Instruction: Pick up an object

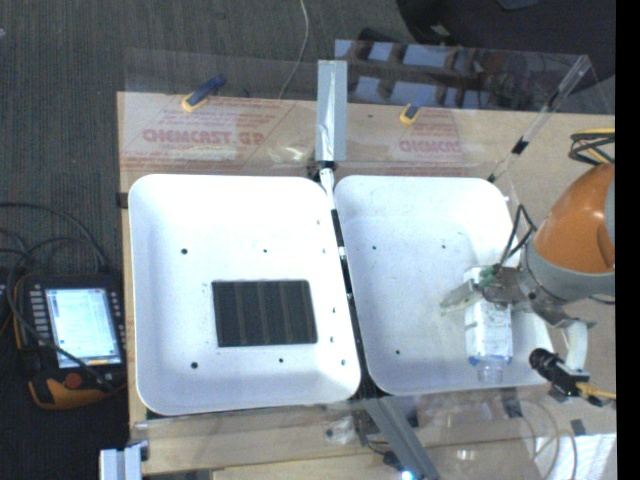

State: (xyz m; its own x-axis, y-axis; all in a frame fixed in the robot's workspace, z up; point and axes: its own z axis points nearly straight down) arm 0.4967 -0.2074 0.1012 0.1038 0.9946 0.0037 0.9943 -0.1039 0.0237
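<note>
Two white bins (240,193) on wooden bench (200,133), grey carpet (150,18)

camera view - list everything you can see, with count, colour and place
bins: two, white, side by side on the bench
dark ridged panel: one, black, flat in the left-hand bin
clear plastic bottle: one, transparent with pale label, lower right of the right-hand bin
handheld screen unit: one, black and orange, lit screen, floor at the view's left
clips: two, yellow and blue, bench's far edge
arm: one, grey with orange band, reaching in from the view's right
gripper: one, at the bottle's top end
</note>
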